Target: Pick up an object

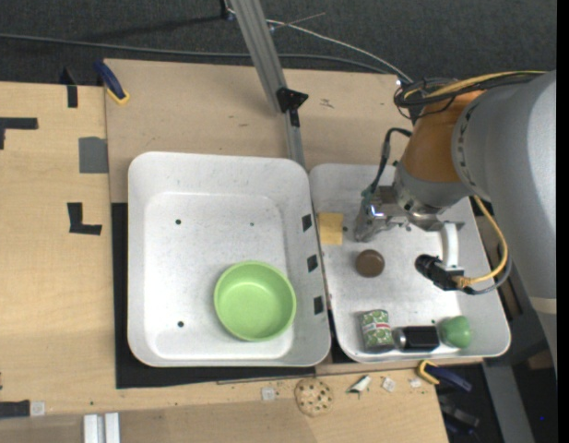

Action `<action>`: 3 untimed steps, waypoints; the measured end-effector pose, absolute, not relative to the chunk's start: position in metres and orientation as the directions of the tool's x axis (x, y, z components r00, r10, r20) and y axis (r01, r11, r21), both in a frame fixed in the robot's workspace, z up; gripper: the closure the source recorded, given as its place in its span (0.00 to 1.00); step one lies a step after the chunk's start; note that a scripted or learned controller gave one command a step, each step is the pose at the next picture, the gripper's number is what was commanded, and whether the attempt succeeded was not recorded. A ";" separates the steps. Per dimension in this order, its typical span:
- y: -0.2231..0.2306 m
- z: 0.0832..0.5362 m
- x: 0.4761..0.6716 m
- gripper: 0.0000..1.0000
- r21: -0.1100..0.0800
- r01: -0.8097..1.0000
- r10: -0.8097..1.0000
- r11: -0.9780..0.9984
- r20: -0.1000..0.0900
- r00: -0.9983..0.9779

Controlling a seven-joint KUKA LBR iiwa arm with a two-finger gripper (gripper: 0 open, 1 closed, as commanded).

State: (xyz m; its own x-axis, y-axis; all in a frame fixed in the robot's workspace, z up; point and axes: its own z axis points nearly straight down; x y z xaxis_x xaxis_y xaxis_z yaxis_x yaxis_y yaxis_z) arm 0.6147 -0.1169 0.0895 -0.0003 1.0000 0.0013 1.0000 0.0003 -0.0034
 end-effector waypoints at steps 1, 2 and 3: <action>-0.116 0.098 0.614 1.00 -0.006 1.000 1.000 0.001 0.003 -0.001; -0.119 0.163 0.615 1.00 0.003 1.000 1.000 0.000 0.001 0.000; -0.121 0.206 0.612 1.00 0.000 1.000 1.000 0.001 0.001 -0.001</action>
